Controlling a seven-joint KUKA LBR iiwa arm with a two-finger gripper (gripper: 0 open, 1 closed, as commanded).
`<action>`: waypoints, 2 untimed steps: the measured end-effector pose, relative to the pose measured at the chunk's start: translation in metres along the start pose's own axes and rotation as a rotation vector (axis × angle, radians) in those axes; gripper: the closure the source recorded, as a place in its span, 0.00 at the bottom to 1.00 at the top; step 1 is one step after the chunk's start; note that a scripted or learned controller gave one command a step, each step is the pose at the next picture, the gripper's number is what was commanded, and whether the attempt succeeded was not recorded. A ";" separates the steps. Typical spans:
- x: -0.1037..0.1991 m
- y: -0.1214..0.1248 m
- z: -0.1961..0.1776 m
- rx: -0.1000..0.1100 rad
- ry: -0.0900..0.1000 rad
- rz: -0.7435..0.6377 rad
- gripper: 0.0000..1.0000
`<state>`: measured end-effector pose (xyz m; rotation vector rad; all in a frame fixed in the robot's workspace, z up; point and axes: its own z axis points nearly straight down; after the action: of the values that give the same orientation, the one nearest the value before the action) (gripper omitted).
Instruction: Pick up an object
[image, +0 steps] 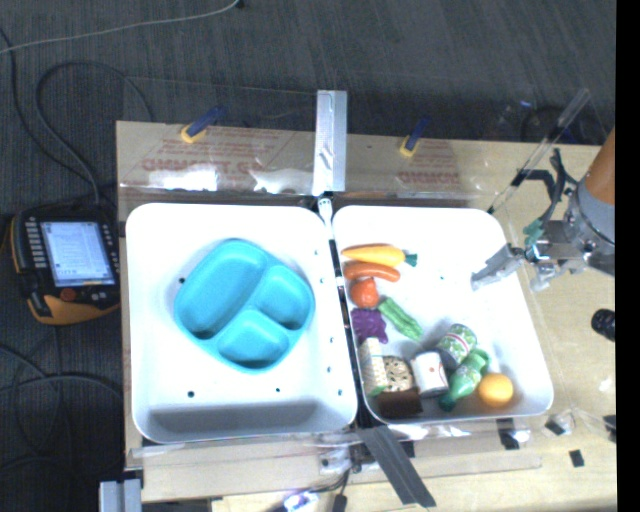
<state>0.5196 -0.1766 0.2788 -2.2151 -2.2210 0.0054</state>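
We are looking at the gripper (497, 268) hanging over the right bin (500, 235), near that bin's right wall, and its fingers are too small and blurred for us to tell how far apart they are standing; we are seeing nothing between them.

Working outward from that right wall: the bin floor under the gripper is lying bare white. Toward the bin's near right corner an orange ball (495, 389) is sitting, with a green bottle-shaped toy (464, 378) just beside it and a striped round can (457, 342) a little farther in. A small white box (431, 371) and a dark box (390, 380) are crowding the near edge. Along the far-from-wall side we are seeing a yellow and orange piece (373, 257), a red piece (364, 292), a purple cluster (368, 324) and a green pod (400, 318).

Beyond that, the left bin (160, 400) is holding a blue divided tray (245, 303). Both bins are resting on a pale wooden bench (450, 165), dark carpet (60, 120) is surrounding it, and a handheld control pendant (68, 262) is lying on the floor well past the left bin.
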 end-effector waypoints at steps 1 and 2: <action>0.083 0.039 -0.043 -0.002 -0.001 -0.075 0.00; 0.084 0.096 0.098 0.001 -0.001 -0.073 0.00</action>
<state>0.6151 -0.0919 0.1801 -2.1331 -2.2999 0.0073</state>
